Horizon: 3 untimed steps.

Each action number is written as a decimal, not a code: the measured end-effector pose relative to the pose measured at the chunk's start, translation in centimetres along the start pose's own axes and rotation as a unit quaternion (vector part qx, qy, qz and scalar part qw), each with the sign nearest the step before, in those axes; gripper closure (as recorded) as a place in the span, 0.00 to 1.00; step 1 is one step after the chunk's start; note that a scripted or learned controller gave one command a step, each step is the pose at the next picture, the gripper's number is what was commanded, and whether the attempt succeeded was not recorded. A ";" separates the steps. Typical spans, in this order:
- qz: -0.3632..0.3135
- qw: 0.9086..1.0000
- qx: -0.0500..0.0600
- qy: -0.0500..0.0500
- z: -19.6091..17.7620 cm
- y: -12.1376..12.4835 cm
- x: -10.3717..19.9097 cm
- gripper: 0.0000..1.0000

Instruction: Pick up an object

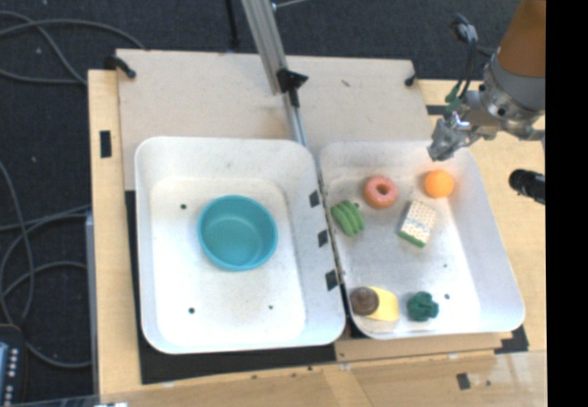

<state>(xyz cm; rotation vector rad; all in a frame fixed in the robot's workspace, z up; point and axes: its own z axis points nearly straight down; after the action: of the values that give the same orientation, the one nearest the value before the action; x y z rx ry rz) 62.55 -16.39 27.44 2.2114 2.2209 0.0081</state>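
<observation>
A robot arm reaches in from the right with its gripper poised above the far corner of the right-hand bin, just beside an orange ball. Whether the tool is wide or narrow cannot be told at this angle, and nothing is seen held in it.

The ball, the nearest candidate for a pick, lies near the bin's far edge, close to a pink ring but apart from it. It looks light and smooth, and would probably roll if nudged; a grip across its widest part, straight down from above, seems the safest hold. The ring is likely soft and could be pinched across one side of its band.

Sharing the right-hand bin are a green ridged toy near the divider, a pale checked block at the centre, a yellow-and-brown piece by the near rim, and a dark green lump beside it.

The left-hand bin holds a single teal bowl, upright and well apart from the walls.
</observation>
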 end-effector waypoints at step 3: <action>-0.001 1.000 0.005 0.000 2.0 0.8 9.5 1.00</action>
<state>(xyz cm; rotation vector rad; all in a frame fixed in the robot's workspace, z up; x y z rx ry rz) 63.35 -6.85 25.39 2.2150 2.2274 -0.0014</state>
